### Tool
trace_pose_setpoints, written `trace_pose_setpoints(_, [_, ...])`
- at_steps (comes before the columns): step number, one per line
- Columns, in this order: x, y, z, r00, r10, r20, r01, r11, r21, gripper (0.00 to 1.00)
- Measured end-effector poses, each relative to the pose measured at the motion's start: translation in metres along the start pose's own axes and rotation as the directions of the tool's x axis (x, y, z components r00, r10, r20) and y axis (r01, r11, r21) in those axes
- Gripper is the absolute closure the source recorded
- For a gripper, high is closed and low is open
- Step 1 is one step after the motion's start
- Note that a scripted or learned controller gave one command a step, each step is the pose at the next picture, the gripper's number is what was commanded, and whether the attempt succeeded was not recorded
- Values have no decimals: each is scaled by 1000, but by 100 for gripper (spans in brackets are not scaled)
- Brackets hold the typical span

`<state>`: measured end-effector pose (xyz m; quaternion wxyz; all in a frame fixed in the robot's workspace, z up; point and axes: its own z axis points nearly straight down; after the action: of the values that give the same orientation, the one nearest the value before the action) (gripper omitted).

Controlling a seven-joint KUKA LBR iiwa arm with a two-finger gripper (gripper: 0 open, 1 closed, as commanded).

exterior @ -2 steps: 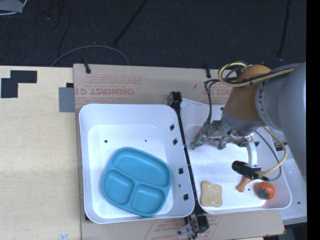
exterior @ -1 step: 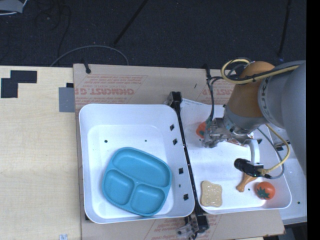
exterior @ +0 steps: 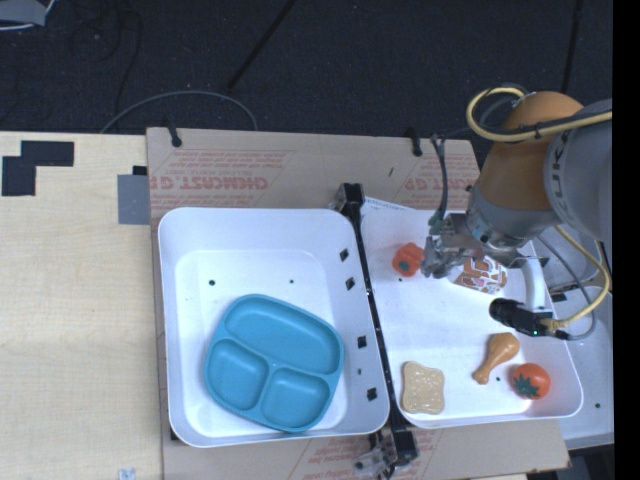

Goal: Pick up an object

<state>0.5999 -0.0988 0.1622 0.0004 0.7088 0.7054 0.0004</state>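
The camera view looks down on two white bins set side by side on a cardboard sheet. The left bin [exterior: 190, 258] holds a blue tray [exterior: 272, 362] with three compartments, lying towards its near side. The right bin [exterior: 440, 318] holds the small things the task could take: a small red and orange tomato-like piece [exterior: 407, 259] at the far left, a slice of toast [exterior: 423, 387] near the front, a chicken drumstick [exterior: 497, 355] to the right of the toast, a red tomato [exterior: 530, 380] in the near right corner just beside the drumstick, and a red and white patterned packet [exterior: 482, 274] partly under the arm.

The arm [exterior: 530, 168] reaches in from the right, and its gripper [exterior: 437, 258] hangs low over the far part of the right bin, just to the right of the small red piece and beside the packet. How wide the gripper stands cannot be told from this angle, and nothing is seen caught in it.

Judging by this, the step in hand is the approach: the gripper seems lined up near the small red piece but has not taken it. The next move likely calls for a small shift left to bring the piece into the grip, then closing and lifting straight up. The piece looks round and may roll away.
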Motion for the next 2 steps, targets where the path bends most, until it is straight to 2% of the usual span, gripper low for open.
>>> trace_pose_setpoints(1, [-2,1,-63,1000,-5,0,5,1000,0,100])
trace_pose_setpoints(2, [-4,2,-77,1000,-5,0,5,1000,1,100])
